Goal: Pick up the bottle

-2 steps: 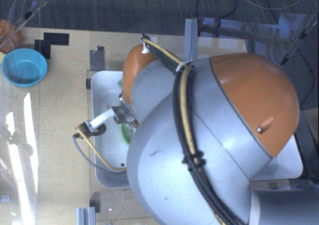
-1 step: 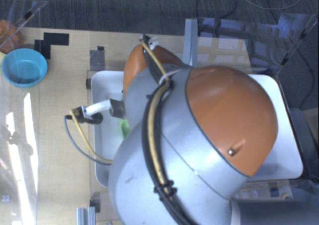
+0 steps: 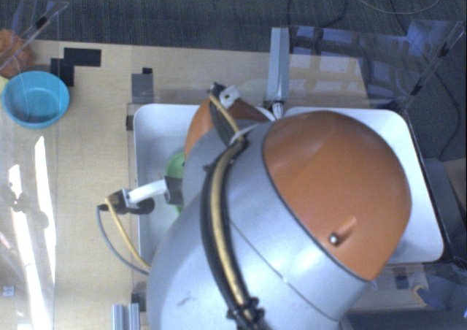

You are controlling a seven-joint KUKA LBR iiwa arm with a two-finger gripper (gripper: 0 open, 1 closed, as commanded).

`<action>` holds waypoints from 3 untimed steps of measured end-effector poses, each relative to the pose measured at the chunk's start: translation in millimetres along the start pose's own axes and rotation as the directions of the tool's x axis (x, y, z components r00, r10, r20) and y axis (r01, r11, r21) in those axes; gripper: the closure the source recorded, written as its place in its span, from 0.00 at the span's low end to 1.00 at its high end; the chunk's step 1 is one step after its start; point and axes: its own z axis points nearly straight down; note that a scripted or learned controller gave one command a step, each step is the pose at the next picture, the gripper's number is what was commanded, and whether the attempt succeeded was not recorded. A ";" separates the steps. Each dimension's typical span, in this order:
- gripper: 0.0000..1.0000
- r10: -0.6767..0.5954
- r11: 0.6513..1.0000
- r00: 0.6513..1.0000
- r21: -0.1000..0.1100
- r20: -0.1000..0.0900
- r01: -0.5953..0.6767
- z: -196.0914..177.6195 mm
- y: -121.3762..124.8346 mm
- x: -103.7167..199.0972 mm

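My arm's grey body (image 3: 219, 263) and its orange band (image 3: 336, 190) hang over both white bins and hide most of what lies in them. A small green object (image 3: 175, 166) peeks out from behind the arm in the left bin (image 3: 149, 146); I cannot tell whether it is the bottle. A white connector with a yellow cable (image 3: 142, 194) sticks out from the arm over the left bin's left wall.
A blue bowl (image 3: 36, 97) sits on the wooden bench at the far left. Black blocks (image 3: 79, 58) lie near the bench's back edge. A grey metal post (image 3: 278, 66) stands behind the bins. The right bin's rim (image 3: 419, 175) shows at the right.
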 end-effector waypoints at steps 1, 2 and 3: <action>1.00 -0.380 0.925 0.925 0.001 0.008 0.380 0.6 0.3 -4.7; 1.00 -0.222 0.975 0.975 0.000 0.001 0.222 0.1 -0.9 -3.1; 1.00 -0.049 0.999 0.999 0.001 -0.004 0.049 -0.4 -1.4 -1.8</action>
